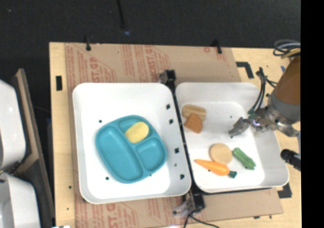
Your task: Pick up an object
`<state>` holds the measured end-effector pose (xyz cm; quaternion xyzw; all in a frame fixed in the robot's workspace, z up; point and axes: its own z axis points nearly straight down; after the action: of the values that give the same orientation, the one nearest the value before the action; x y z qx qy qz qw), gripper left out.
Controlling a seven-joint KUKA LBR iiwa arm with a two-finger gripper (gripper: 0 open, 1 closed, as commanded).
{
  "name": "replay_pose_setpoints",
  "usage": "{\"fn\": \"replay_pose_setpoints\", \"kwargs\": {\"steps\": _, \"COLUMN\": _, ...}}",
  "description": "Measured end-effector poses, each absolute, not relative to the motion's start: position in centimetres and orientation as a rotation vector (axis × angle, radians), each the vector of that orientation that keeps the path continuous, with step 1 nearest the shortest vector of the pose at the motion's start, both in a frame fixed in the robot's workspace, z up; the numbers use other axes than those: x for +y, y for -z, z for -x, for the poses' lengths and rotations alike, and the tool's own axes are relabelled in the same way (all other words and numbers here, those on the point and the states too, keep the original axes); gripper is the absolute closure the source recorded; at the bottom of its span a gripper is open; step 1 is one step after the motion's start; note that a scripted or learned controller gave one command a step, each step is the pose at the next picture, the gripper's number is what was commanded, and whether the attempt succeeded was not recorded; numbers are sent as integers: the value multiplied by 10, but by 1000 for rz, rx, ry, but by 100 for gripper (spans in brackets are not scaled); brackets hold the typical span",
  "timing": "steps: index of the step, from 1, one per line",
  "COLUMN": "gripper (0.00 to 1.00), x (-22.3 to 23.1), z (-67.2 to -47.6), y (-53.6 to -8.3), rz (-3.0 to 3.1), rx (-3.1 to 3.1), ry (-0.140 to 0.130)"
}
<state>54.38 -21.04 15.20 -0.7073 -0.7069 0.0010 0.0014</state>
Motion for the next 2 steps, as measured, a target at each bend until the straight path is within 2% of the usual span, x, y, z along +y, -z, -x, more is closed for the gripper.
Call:
{"fn": "replay_pose_setpoints", "kwargs": {"steps": 1, "gripper": 0, "x": -211, "z": -543, "y": -100, "rz": 2221, "rx": -2218, "ry": -3}}
{"fn": "replay_pose_setpoints", "kwargs": {"steps": 2, "gripper": 100, "x": -211, "z": -544, "y": -113, "rz": 2225, "rx": -2221, "ry": 2}}
